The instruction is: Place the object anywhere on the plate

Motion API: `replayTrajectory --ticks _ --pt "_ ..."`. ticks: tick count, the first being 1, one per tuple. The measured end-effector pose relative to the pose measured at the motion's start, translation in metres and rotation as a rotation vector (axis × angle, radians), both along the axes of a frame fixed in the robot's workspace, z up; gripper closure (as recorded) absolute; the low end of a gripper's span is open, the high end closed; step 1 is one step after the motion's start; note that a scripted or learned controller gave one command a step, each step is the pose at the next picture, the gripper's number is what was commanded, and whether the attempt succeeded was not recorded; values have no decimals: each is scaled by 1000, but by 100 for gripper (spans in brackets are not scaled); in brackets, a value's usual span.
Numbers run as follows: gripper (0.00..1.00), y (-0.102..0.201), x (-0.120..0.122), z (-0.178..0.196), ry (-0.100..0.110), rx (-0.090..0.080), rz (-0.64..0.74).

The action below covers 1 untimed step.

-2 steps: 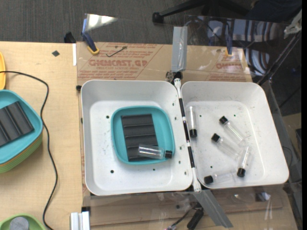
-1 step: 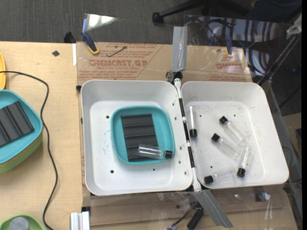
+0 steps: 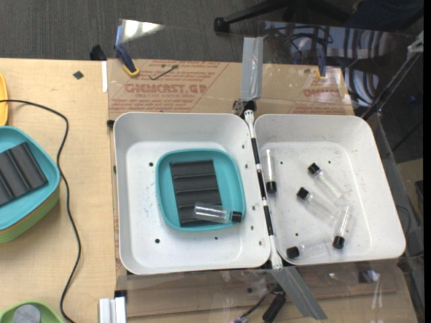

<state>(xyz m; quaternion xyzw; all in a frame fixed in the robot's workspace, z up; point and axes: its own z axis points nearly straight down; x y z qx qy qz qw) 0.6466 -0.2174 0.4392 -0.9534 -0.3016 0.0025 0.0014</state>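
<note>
Arm pose, jaws' state: cannot tell.

robotics lab bench: two white bins (image 3: pixel 185 258) sitting side by side on a wooden table (image 3: pixel 60 99), clear vials (image 3: pixel 323 184) lying loose, cable (image 3: pixel 67 180) trailing, office chair base (image 3: pixel 283 9) standing behind.

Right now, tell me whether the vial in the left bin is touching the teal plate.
Touching. The camera view shows the clear vial lying on its side on the teal plate, across the lower right of its dark ridged insert.
</note>
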Motion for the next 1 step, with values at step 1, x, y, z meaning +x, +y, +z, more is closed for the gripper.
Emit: replayTrajectory --ticks 1 --pt "0 -5 0 1 -2 -1 -138"
